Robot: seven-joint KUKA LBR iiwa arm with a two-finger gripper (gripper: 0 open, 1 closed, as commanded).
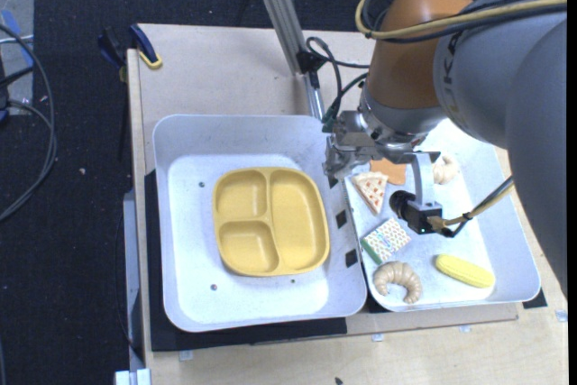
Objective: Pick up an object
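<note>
While the grey arm [505, 59] is reaching in from the right, its gripper [353, 160] is hanging low over the inner edge of the right bin [514, 284], just above a pizza slice [370, 190]. Whether the fingers are apart or together I cannot tell, since the wrist is covering them from this angle; nothing is visibly sitting between them. An orange piece [389, 170] is lying just behind the pizza slice, partly under the gripper. Nearer the front of that bin, a green-and-white checked block [388, 239] is resting beside a croissant [398, 279], and a yellow corn cob [464, 270] is lying to their right. A small pale object [444, 167], possibly a mushroom, is sitting near the bin's far side. A yellow divided plate [270, 221] is lying in the middle of the left bin [180, 194]. Both bins are sitting on the bench [216, 68].
</note>
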